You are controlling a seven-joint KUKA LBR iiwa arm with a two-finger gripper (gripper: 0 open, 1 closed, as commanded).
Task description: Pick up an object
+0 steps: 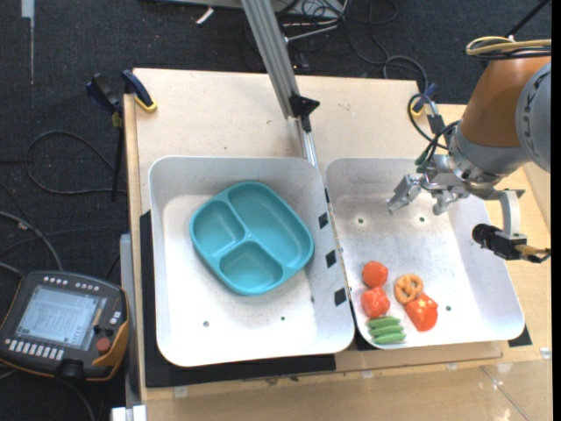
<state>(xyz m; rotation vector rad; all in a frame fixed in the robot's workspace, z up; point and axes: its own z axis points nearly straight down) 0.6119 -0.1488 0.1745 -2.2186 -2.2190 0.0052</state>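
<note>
My arm (513, 112) shows grey with a broad orange band above the wrist; my claw (422, 196) is dull metallic grey. Two white bins sit on a pale tan desk (219, 112). The left bin (175, 323) holds a plain turquoise divided tray (252, 237). In the right bin (478, 288) lie a red tomato (374, 274), two more red pieces (375, 303) (422, 312), a golden-brown pretzel (408, 287) and a green pea pod (386, 329). Black tape tabs (330, 257) mark the bins' shared edge. The floor (61, 42) is dark charcoal carpet, and the pendant (57, 323) there is grey with an orange rim.
</note>
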